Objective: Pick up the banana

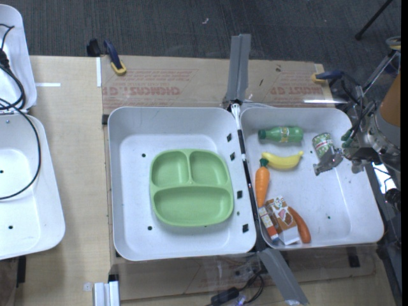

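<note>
Banana (282, 160) flat in right bin (357, 228), upper left part, just above carrot (262, 183), below green bottle (281, 134). Likely light, stiff toy plastic, smooth, curved; pinch across thick middle. Hand (328, 162) near can (322, 145), grip state unclear.

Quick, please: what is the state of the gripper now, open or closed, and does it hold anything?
Gripper: in the right bin, beside the can; open or closed cannot be told. The banana lies apart from it, not held.
</note>
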Action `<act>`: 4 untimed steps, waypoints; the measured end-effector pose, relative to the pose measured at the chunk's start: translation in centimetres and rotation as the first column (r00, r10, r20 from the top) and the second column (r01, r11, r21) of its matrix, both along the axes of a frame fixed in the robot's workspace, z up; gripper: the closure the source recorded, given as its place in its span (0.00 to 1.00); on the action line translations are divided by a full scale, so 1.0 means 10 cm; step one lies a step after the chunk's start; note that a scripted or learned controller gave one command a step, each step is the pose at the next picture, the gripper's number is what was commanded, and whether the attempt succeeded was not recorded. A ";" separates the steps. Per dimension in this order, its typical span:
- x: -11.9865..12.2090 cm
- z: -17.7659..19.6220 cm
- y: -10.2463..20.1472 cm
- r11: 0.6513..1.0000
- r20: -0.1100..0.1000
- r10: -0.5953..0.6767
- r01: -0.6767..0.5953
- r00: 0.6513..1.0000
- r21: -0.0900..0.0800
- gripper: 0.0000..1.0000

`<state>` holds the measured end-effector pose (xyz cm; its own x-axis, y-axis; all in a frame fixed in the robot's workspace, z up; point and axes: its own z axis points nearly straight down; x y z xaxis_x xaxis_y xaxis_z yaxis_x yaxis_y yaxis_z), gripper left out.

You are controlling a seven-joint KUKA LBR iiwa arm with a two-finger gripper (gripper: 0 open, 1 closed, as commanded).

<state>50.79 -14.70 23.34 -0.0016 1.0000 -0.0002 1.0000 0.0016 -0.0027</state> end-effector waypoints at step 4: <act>0.71 -0.42 0.85 0.996 0.001 -0.087 0.087 0.996 -0.001 1.00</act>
